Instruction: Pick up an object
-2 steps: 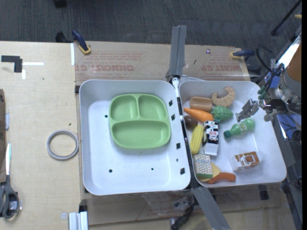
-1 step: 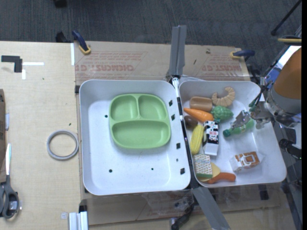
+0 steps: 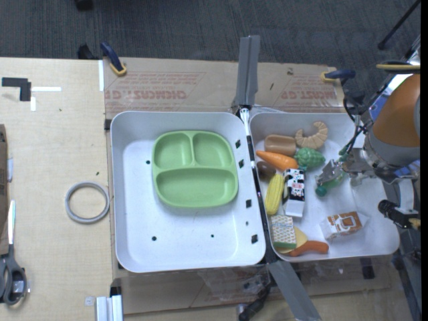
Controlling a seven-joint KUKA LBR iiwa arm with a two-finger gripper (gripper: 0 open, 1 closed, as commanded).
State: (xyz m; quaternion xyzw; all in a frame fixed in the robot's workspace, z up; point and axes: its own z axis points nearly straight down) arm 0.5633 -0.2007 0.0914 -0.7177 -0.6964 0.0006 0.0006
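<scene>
My pincer (image 3: 332,174) hangs over the right bin (image 3: 374,246), toward its right half, with my arm (image 3: 394,122) coming in from the right edge. From this angle I cannot tell whether it is open or closed, and I see nothing clearly caught in it.

The things to pick all lie in that right bin. Just left of my pincer sits a green broccoli (image 3: 309,158), with a croissant (image 3: 313,134) beyond it at the far side and a sausage (image 3: 279,143) to the left of that. A carrot (image 3: 276,159) lies near the bin's left wall, a corn cob (image 3: 274,192) below it, and a small milk carton (image 3: 294,191) beside the corn. Nearer the front are a cracker packet (image 3: 283,231), and a small wrapped box (image 3: 343,224) off to the right.

The left bin (image 3: 134,246) holds a green divided plate (image 3: 195,169).
</scene>
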